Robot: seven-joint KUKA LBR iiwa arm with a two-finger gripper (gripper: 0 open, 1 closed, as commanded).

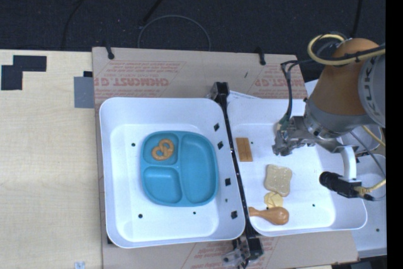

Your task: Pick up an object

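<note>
Gripper (284, 140) hangs over the right bin (327, 218), at roughly one o'clock from the cracker (278, 179); I cannot tell its state. Cracker lies mid-bin, untouched. I note a brown wafer (244, 150) at its ten o'clock and a drumstick (272, 215) at its six. Left bin (119, 223) bears a blue tray (195, 167) with a pretzel (163, 149).

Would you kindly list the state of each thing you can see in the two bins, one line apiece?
Blue divided plate: flat in the left bin.
Pretzel: in the plate's upper-left compartment.
Orange cracker: flat in the right bin, by the divider.
Bread slice: flat, untouched.
Drumstick: lying near the bin's front edge.
Gripper: above the right bin, holding nothing visible.
</note>
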